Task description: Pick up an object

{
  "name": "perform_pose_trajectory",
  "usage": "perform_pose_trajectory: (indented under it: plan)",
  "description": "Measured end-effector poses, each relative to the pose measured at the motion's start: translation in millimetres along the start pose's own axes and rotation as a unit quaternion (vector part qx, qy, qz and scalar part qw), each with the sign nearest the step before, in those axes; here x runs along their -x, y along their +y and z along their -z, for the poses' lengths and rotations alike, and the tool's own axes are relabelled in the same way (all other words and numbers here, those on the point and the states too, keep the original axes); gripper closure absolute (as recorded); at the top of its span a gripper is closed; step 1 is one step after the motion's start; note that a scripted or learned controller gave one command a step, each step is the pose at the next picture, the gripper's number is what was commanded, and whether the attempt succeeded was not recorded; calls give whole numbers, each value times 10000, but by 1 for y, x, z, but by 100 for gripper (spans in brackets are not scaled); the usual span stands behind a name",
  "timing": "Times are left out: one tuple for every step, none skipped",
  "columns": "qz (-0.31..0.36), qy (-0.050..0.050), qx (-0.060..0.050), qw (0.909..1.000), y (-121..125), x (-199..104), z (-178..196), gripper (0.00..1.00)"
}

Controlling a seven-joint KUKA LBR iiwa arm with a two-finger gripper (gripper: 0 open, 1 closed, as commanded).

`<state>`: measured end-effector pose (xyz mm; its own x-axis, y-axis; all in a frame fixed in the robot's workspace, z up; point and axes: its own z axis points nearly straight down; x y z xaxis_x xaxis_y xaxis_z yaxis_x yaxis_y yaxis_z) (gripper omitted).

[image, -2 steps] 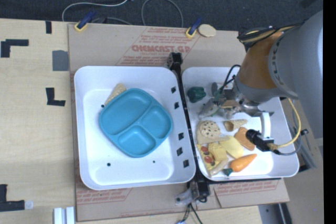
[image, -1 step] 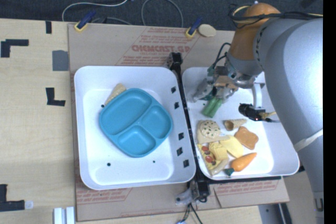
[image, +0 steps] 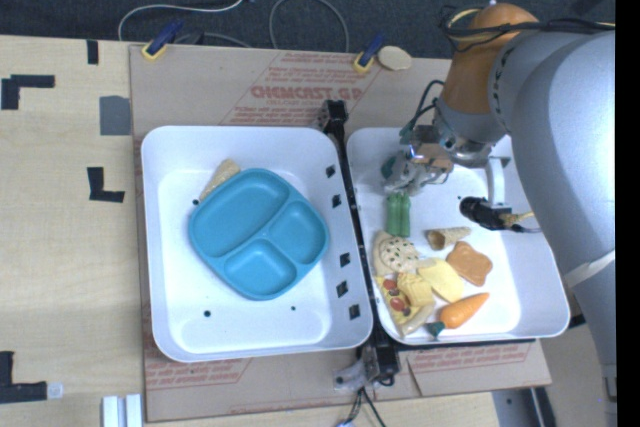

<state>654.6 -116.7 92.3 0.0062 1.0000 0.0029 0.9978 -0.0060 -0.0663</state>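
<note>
Evidently the grey robot arm with its orange band (image: 487, 55) reaches in from the right, and its gripper (image: 404, 175) hangs over the far left part of the right-hand shallow white bin (image: 525, 300). Whether the gripper is open or closed cannot be told from this angle, and nothing can be seen held in it.

Just below the gripper in the view lies a small green rectangular block (image: 399, 213), near the bin's left wall; whether the two touch is unclear. Nearer the camera sits a cluster of toy foods:
- a round speckled cookie (image: 396, 253)
- a pale yellow cheese wedge (image: 441, 281)
- a brown slice of toast (image: 470, 264)
- a small tan piece (image: 447, 236)
- an orange carrot (image: 463, 311) by the bin's near edge

The left-hand shallow white bin (image: 180, 320) holds a blue plastic tray with three compartments (image: 262, 233). The tray lies partly over a flat tan item (image: 220, 178) that pokes out at its far left corner. Both bins rest on a brown cardboard sheet (image: 290, 95) on the pale wooden worktop (image: 60, 265).
</note>
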Motion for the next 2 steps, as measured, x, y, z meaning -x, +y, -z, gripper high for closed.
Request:
perform_pose_trajectory:
  plan:
    - [0, -1, 1, 10000, 0, 0, 0, 0]
    - [30, -15, 322, 9995, -39, -22, 26, 0]
